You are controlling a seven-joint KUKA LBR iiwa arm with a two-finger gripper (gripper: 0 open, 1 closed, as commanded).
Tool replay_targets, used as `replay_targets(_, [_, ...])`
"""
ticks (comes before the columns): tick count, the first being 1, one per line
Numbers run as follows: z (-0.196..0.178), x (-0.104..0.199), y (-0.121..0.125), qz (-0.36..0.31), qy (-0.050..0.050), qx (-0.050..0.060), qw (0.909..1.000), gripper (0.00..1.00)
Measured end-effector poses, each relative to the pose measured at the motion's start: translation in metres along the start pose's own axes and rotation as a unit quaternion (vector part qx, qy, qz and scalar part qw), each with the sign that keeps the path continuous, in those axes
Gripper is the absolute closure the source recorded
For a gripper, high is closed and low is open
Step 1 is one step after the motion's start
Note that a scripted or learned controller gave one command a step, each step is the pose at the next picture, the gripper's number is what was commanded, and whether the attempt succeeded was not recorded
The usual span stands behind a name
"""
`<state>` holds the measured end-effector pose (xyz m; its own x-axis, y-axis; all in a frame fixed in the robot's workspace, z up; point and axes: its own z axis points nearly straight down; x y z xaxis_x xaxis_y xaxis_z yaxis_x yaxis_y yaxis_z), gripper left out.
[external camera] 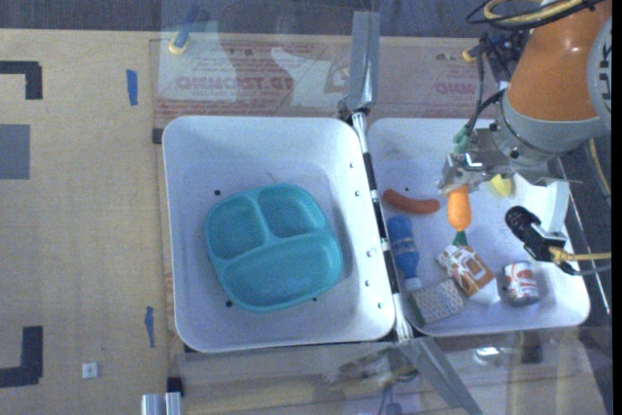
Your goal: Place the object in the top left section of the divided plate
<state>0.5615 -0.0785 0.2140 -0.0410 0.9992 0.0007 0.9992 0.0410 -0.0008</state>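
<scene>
A teal divided plate [275, 246] lies in the left bin [194, 151], with two small sections at its far side and one large section nearer me. My gripper [463, 176] hangs over the middle of the right bin [408, 146]. An orange toy carrot [459, 207] with a green end sits right under the gripper, its upper end touching or just below the fingertips. Whether the carrot is gripped is hidden by the wrist.
The right bin also holds a brown sausage [412, 202], a blue bottle [402, 247], a small carton [466, 269], a grey mesh pad [437, 301], a can [520, 283] and a yellow piece [501, 185]. A metal divider [371, 199] separates the bins.
</scene>
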Motion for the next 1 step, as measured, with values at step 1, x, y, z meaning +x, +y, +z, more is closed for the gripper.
replay_targets(1, [0.0294, 0.0048, -0.0227, -0.122, 0.0, 0.0, 0.9925, 1.0])
